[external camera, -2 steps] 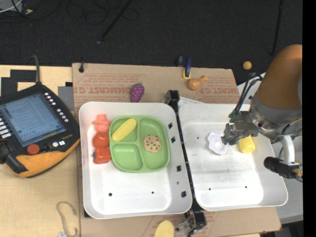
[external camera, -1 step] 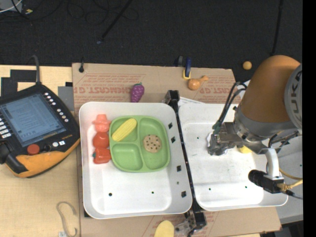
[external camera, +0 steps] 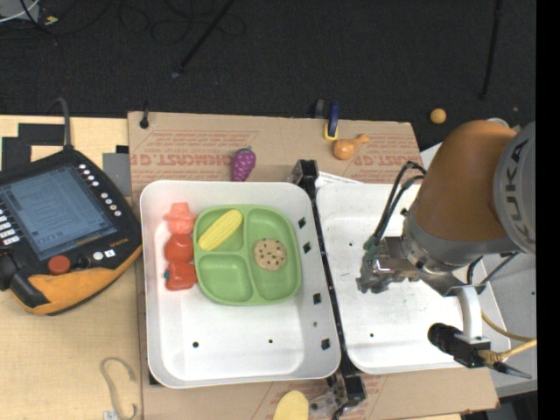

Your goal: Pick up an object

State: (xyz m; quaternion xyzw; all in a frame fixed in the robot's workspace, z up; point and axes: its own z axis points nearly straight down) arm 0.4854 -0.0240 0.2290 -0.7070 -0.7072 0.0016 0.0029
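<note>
Before a dark backdrop we see the desk [external camera: 52,357] carrying two white bins. The left bin [external camera: 227,348] holds a green divided plate [external camera: 236,278] with a corn cob [external camera: 218,228] and a cookie [external camera: 269,254] in separate compartments, and a red figure [external camera: 178,248] just beside it. Over the right bin [external camera: 394,339], our pincer [external camera: 374,276] hangs; whether it is parted or closed we cannot tell.

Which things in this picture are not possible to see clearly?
- Gripper, camera view: dark and small under the arm's wrist, fingers not readable.
- Right bin: the arm covers its right part.
- Yellow object: cut by the bottom edge.
- Red toy beside the green tray: too small to identify.
</note>
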